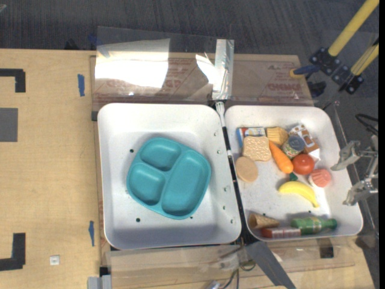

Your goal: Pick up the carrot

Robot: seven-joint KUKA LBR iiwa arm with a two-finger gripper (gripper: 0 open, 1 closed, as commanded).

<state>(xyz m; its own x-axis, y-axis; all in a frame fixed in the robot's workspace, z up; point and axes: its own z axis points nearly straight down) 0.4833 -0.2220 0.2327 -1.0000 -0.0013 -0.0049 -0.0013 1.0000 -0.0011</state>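
We see carrot [280, 156]: orange, tapered, lying tilted in right bin [346, 218], green end by tomato [303, 164]. Gripper [356, 176] at edge, blurry; grip state can't tell.

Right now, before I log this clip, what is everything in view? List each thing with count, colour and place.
bins: 2, white, side by side on the bench; left bin, right bin
divided plate: 1, teal, three compartments, middle of left bin
carrot: 1, orange, right bin centre, slanted
banana: 1, yellow, below the carrot
tomato: 1, red, right of the carrot
cracker: 1, tan, left of the carrot
round biscuit: 1, beige, right bin's left side
bottle: 1, green, lying along right bin's front edge
ice cream cone: 1, brown, front left of right bin
claw: 1, grey metal, at right bin's right rim, away from the carrot
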